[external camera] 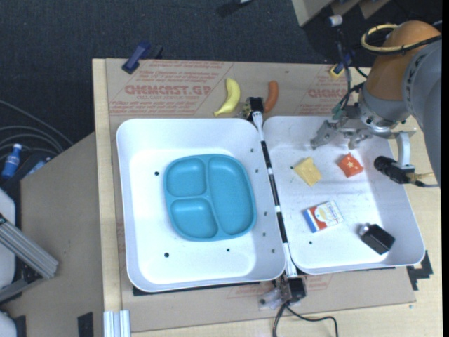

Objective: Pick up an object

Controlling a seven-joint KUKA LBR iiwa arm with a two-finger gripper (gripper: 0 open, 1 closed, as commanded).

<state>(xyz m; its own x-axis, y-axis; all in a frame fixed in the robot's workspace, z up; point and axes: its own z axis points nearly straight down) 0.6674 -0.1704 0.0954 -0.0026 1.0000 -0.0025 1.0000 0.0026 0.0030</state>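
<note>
Gripper poised over the far end of the right bin, nothing in its grasp

On the tabletop, the left bin holds just a blue divided plate; the right bin holds a red-and-blue card box, a black block, a yellow wedge and a small orange piece. The gripper's fingers are spread apart over bare bin floor; the orange piece lies nearest, just toward the bin's near side, the wedge slightly further left

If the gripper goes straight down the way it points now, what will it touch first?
Probably the bare floor of the right bin. The gripper hangs over its far part, with the yellow block and the orange block nearer the camera. Depth is unclear.
</note>
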